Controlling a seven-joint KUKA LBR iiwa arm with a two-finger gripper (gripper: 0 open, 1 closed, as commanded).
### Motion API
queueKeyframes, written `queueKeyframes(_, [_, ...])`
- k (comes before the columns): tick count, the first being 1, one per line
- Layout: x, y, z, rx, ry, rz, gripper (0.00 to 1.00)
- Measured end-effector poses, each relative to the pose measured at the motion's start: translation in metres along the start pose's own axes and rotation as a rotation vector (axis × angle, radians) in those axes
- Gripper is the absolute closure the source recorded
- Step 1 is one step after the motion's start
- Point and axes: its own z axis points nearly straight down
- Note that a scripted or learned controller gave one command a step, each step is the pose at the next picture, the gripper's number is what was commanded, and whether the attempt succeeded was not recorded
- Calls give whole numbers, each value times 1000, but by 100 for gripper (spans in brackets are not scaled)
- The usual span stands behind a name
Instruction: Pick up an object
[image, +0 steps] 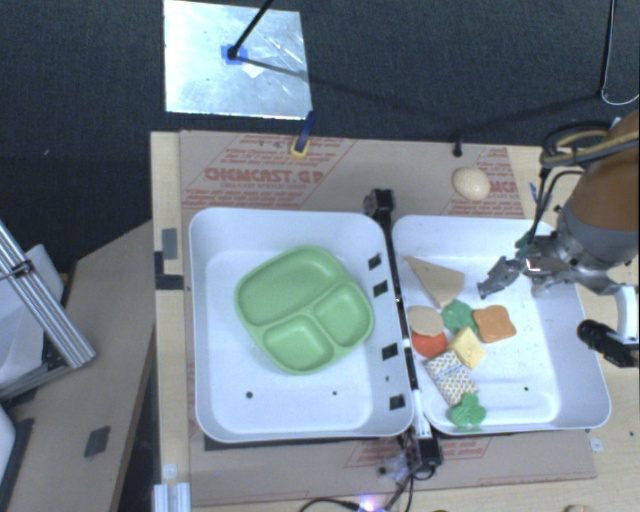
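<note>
My gripper (519, 281) hangs over the right bin (575, 395) near its far right side, open, with nothing between its fingers. Just below and left of it lies an orange toast piece (494, 323). Further left are a green broccoli piece (458, 315), a pale wedge (436, 279), a round tan and red piece (428, 332), a yellow block (467, 348), a patterned packet (450, 378) and a green piece (466, 411). All of them rest on the bin floor.
The left bin (215, 400) holds a green divided plate (303, 308). A pale egg-shaped object (471, 183) sits on the bench behind the right bin. A black divider (395, 310) runs between the bins. A foil sheet (237, 60) lies at the far back.
</note>
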Motion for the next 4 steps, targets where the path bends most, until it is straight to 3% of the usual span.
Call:
queueKeyframes(3, [0, 11, 111, -3, -1, 0, 0])
queueKeyframes(4, [-2, 14, 97, -11, -4, 1, 100])
